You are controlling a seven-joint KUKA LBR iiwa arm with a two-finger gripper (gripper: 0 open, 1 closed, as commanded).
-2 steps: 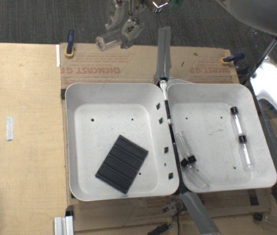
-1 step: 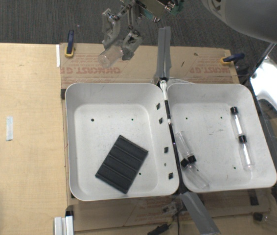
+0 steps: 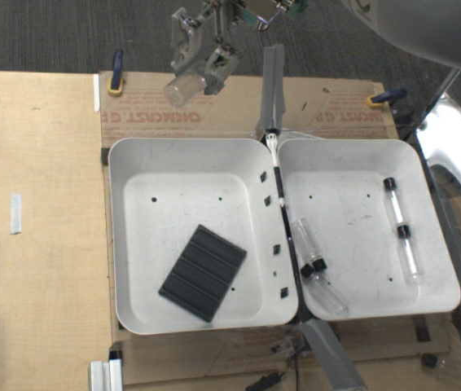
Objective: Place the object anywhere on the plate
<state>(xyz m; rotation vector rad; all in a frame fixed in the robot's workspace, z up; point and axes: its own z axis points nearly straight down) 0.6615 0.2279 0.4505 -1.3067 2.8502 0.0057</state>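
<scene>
Clear tube [image 3: 179, 93], short and see-through, is seen clamped between the two fingertips of the hand [image 3: 198, 80], which is closed on it above the back edge of the surface. The hand hangs tilted over a sheet of brown cardboard [image 3: 328, 108], just behind the far rim of the left bin [image 3: 117, 218], and the tube pokes out from the fingers toward the camera's left.

In that left bin lies the plate [image 3: 204, 272], a dark ribbed rectangle, set at a slant near the front wall with nothing resting on it. It is well apart from the hand and the tube.

The right bin [image 3: 445, 255], touching the left one along a line of black clips, holds a long clear tube with black caps [image 3: 401, 231] near its right wall. A second clear tube with a black cap [image 3: 309, 257] lies close to its left wall.

A grey bar [image 3: 273, 88] runs back from the seam between the bins. A blue clamp [image 3: 116, 70] grips the cardboard's left corner, and another clamp [image 3: 385, 98] its right. The pale wooden surface [image 3: 43, 218] stretches away to the left.
</scene>
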